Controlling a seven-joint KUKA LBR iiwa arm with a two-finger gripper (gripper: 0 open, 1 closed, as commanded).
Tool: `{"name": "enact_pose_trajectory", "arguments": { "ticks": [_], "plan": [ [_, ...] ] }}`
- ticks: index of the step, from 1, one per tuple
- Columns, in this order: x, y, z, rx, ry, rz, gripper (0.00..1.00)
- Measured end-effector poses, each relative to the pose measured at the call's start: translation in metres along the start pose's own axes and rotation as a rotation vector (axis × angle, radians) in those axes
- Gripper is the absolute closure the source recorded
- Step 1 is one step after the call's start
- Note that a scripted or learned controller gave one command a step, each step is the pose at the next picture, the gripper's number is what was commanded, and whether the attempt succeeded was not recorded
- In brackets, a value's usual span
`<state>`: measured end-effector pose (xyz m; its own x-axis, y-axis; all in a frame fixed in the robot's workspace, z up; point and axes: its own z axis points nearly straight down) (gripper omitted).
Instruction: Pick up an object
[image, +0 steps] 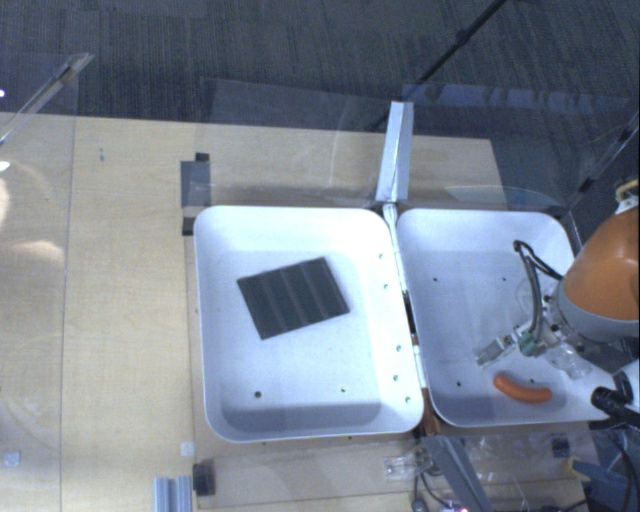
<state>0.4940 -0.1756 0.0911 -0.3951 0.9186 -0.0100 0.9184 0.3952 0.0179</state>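
Note:
A small orange sausage-shaped object (522, 389) lies near the front edge of the right bin (450, 250). My gripper (503, 348) hangs low over that bin, just above and slightly left of the orange object, apart from it. Nothing is visibly held in it. A dark grey ribbed rectangular pad (293, 297) lies flat in the left bin (300, 400), turned slightly askew.
The arm's orange band (605, 280) and black cables (535, 270) hang over the right bin's right side. A metal post (395, 150) stands behind the seam between the bins. Clear plastic panels surround the wooden bench (100, 300).

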Motion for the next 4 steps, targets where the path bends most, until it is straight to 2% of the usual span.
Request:
{"name": "enact_pose_trajectory", "arguments": {
  "ticks": [1, 2, 3, 4],
  "plan": [
    [-0.009, -0.009, -0.017, 0.013, 0.012, -0.064, 0.00],
    [-0.035, 0.031, -0.036, 0.011, 0.008, -0.208, 0.00],
    [-0.002, -0.002, 0.000, 0.005, 0.002, -0.246, 0.00],
    [-0.003, 0.001, -0.012, -0.003, -0.004, -0.244, 1.00]
  ]
}}
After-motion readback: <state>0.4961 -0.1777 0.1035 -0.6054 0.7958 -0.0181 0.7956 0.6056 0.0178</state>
